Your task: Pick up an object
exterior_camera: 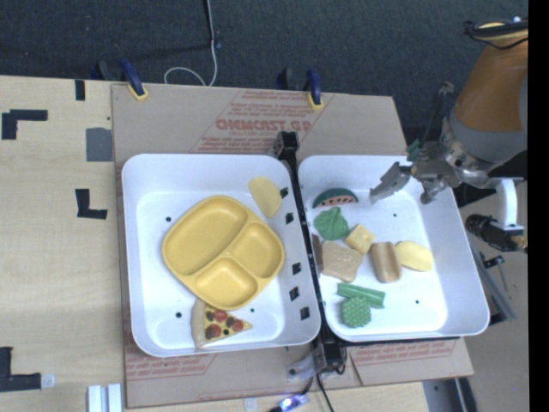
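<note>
My gripper (410, 185) hangs over the upper right part of the right bin (446, 256), its two fingers spread apart with nothing between them. Below and left of it lie toy foods: a watermelon slice (334, 199), a green leafy piece (331, 224), a yellow cheese cube (359, 238), a tan bread slice (340, 262), a brown roll (385, 261), a yellow lemon-like piece (414, 255) and a green broccoli piece (358, 305). The gripper touches none of them.
The left bin (141, 230) holds a yellow divided plate (223, 251), a pale yellow chip (265, 196) at its upper right and a pizza slice (217, 323) near the front. Black clips (294, 221) run along the seam between the bins.
</note>
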